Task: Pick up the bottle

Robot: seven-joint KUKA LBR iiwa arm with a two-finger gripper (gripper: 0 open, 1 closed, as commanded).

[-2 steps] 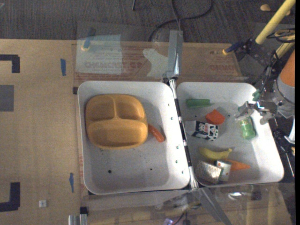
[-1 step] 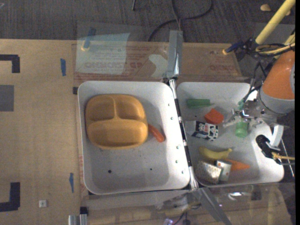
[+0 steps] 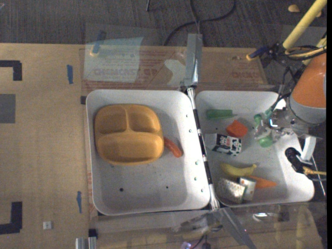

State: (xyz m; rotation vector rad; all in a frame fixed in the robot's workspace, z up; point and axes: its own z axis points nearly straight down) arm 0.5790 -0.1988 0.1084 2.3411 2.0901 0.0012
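Observation:
The bottle (image 3: pixel 263 131) is small and clear green. It lies in the right bin (image 3: pixel 290 191) near the bin's far right part. My gripper (image 3: pixel 275 123) hangs right beside or over the bottle's right side, below the orange band of the arm (image 3: pixel 311 84). The arm's metal parts cover part of the bottle, and I cannot see whether anything is gripped.
The right bin also holds a green stick (image 3: pixel 219 113), a red block (image 3: pixel 237 128), a black-and-white carton (image 3: pixel 227 144), a banana (image 3: pixel 237 168), a silver can (image 3: pixel 234 189) and a carrot (image 3: pixel 265 181). In the left bin (image 3: pixel 150 196) lie a yellow divided plate (image 3: pixel 128 134) and an orange sausage (image 3: pixel 174 148).

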